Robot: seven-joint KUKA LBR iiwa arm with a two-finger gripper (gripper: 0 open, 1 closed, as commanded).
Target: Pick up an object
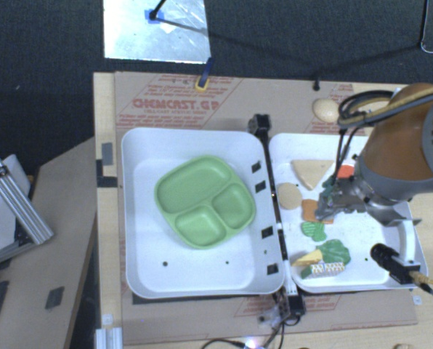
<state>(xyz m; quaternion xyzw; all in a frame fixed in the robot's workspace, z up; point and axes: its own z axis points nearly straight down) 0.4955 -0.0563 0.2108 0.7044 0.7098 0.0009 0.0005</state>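
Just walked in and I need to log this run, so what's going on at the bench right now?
A grey robot arm reaches in from the right over the right bin, its gripper low among small food-like pieces: a tan wedge, a round beige piece, an orange piece and green leafy pieces. Nothing can be seen held. The left bin holds a green divided plate.

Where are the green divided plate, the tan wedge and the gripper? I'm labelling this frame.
green divided plate (pixel 205 201), camera view, its centre ridge.
tan wedge (pixel 312 171), camera view, its middle.
gripper (pixel 325 202), camera view, its tip.
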